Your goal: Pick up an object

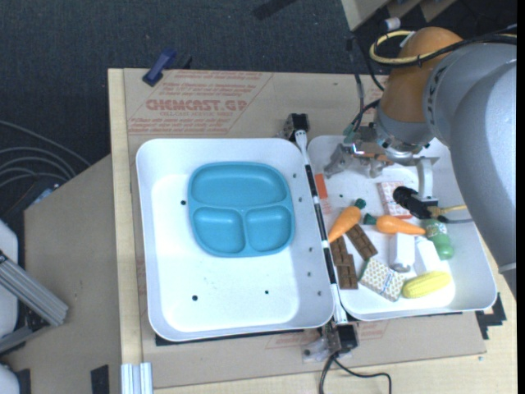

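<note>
Two white bins sit side by side before you, with the arm (459, 80) reaching over the right one.

You see the left bin (164, 286) holding a blue divided plate (240, 208), while the right bin (476, 290) holds the small toys. Your gripper (379, 150) hangs at that bin's far end; whether it is open or closed cannot be told. The carrots (344, 222) (399, 225), chocolate bars (344, 263), corn cob (426, 284) and patterned block (383, 279) lie nearer you, apart from it.
</note>
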You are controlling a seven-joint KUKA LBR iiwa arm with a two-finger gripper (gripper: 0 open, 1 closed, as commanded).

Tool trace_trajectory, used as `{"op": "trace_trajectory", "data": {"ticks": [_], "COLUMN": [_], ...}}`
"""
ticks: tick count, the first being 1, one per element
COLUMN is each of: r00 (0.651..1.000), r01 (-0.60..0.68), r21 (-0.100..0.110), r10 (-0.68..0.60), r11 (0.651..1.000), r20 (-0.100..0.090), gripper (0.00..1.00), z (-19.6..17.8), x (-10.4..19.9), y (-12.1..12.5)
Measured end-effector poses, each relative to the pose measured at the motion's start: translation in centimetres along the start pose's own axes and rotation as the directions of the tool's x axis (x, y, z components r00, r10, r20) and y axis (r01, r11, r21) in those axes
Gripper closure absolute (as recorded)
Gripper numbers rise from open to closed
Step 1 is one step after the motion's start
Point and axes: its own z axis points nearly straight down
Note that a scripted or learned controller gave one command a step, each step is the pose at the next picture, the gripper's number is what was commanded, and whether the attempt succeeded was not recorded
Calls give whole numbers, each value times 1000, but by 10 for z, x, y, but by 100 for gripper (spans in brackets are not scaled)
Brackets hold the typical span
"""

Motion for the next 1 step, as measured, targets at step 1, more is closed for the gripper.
{"op": "trace_trajectory", "data": {"ticks": [1], "r00": [1000], "r01": [0], "r21": [0], "r10": [0], "r11": [1000], "r20": [1], "gripper": [0], "z": [0], "x": [-5], "y": [0]}}
